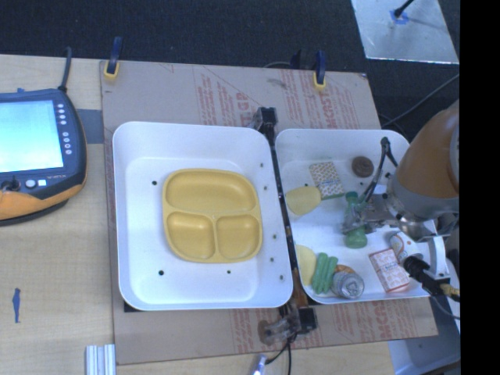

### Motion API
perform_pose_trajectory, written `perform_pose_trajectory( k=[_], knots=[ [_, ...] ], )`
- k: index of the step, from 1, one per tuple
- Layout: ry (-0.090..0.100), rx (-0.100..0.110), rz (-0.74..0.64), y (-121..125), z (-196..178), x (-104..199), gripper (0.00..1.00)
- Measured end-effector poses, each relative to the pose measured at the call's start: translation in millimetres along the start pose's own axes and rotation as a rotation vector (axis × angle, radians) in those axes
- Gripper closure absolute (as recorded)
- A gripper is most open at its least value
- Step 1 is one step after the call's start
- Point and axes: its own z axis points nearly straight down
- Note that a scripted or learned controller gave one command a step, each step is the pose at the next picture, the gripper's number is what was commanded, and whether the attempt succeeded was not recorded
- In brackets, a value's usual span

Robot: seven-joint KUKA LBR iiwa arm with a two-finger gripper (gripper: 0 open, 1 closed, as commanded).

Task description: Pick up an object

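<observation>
The gripper is down in the right bin, over a small green object; whether anything is clamped I cannot tell. Left to right: the yellow divided tray sits in the left bin (well away), then a yellow piece and a patterned packet near the tool. Crowding is the risk: the tool could nudge neighbours or lift without a firm hold.
</observation>
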Motion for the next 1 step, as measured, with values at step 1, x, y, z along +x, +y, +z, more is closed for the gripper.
perform_pose_trajectory(
  k=[1],
  knots=[
    [0.003, 0.002, 0.002, 25.6, -99.6, 83.0, 1.0]
  ],
)
